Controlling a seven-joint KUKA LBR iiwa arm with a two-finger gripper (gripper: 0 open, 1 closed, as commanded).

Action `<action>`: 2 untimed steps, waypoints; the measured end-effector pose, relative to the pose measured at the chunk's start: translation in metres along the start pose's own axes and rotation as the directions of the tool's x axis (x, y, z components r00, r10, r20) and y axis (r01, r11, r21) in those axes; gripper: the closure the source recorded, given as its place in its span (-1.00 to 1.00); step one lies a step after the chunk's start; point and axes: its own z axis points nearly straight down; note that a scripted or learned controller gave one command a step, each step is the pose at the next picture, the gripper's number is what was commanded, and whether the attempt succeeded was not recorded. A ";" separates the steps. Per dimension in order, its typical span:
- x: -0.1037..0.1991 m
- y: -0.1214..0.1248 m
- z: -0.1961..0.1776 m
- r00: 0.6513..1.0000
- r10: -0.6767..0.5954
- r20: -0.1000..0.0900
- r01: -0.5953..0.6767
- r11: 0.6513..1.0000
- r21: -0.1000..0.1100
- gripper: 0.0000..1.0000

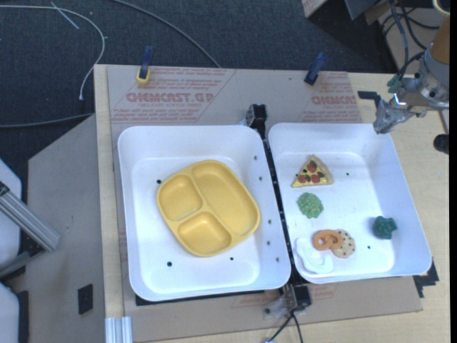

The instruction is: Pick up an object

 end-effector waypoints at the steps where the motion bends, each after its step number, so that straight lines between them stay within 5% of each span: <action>1: 0.059 0.005 -0.007 1.000 -0.004 -0.003 0.004 1.000 0.004 1.00; 2: 0.111 -0.006 0.000 1.000 -0.003 -0.003 0.003 1.000 0.007 1.00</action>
